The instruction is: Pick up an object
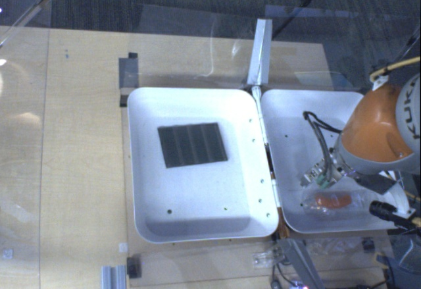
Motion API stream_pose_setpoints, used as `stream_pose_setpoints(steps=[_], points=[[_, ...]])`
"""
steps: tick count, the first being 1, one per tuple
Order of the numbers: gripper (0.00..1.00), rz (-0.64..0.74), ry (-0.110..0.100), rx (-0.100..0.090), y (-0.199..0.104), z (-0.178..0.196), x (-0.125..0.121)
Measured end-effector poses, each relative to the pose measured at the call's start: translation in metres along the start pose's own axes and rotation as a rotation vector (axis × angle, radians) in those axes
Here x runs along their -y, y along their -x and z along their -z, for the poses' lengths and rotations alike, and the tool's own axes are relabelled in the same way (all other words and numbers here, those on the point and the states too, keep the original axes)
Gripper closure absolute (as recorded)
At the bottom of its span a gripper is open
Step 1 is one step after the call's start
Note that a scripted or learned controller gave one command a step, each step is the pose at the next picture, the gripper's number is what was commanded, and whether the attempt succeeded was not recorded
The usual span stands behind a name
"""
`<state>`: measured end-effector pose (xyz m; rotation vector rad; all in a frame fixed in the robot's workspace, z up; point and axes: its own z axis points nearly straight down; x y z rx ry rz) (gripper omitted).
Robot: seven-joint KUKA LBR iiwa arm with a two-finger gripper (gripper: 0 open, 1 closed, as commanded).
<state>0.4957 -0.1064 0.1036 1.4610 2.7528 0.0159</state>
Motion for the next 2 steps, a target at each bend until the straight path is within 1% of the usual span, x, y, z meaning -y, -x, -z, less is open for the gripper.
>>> stream_pose_setpoints(steps=[1, 2], points=[[0.0, 0.0, 0.0, 0.0, 0.0, 0.0, 0.0], [0.0, -0.199, -0.013, -0.01, 0.014, -0.013, -0.017]])
